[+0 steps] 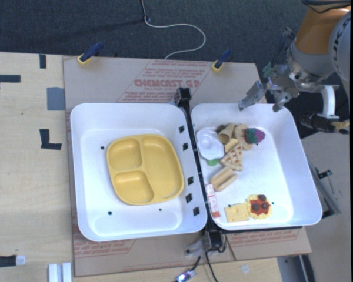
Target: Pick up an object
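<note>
My gripper [264, 102] hangs over the far rim of the right bin [300, 157], open, with nothing between its fingers. Below it in that bin lies a cluster of toy food: a white piece [209, 143], a purple grape bunch [255, 135], tan pieces [228, 131], a waffle [233, 155] and a bread roll [223, 179]. A pizza slice with red topping [252, 208] lies apart near the front rim. The gripper is above and behind the cluster, touching none of it.
The left bin [88, 157] holds a yellow divided plate [145, 169]. A black divider with clips [191, 157] runs between the bins. Two clamps [89, 53] [221, 59] pin the cardboard at the back. A white cable [176, 28] loops behind.
</note>
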You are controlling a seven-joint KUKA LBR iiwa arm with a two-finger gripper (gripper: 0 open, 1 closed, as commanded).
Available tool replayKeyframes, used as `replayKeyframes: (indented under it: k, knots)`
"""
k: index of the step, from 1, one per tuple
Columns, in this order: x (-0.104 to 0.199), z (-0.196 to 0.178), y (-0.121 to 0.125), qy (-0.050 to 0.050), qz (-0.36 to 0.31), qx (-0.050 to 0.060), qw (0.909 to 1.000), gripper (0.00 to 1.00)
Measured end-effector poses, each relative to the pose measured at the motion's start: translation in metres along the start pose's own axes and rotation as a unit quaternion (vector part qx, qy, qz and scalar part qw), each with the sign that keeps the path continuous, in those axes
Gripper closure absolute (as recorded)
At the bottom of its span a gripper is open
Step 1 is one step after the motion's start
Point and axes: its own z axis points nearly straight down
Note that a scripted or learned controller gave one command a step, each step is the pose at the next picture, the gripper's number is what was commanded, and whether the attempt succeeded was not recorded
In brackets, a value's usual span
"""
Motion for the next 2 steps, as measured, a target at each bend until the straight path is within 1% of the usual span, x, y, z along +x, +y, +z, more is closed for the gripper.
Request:
replayKeyframes:
  k: [1, 2]
  knots:
    - [0.000, -0.008, 0.002, -0.001, -0.001, -0.006, 1.0000, 0.00]
    - [0.010, 0.048, 0.006, -0.001, -0.001, -0.004, 1.0000, 0.00]
